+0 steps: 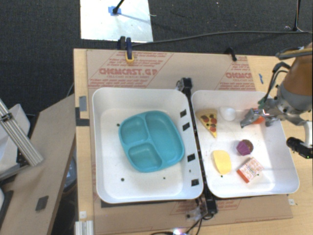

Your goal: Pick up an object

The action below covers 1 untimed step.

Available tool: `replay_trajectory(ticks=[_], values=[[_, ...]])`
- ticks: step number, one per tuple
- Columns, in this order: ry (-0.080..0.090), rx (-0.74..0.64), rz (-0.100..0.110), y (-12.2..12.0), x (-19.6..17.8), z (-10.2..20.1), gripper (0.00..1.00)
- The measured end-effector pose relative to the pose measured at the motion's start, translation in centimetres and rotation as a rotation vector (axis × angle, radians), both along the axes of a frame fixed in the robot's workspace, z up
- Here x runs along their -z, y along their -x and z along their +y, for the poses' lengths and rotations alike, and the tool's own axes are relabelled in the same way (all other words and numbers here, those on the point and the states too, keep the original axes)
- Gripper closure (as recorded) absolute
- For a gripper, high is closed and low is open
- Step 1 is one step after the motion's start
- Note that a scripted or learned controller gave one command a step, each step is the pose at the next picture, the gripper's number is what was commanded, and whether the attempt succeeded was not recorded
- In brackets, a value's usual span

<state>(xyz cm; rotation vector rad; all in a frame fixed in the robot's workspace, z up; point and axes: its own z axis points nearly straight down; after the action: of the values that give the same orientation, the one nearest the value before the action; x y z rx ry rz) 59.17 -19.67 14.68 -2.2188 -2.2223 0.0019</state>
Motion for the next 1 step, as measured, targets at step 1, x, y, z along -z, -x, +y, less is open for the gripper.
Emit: replay_trajectory(ticks=[1], values=[[0.000,0.000,0.000,0.48,4.55,-0.64,0.00]])
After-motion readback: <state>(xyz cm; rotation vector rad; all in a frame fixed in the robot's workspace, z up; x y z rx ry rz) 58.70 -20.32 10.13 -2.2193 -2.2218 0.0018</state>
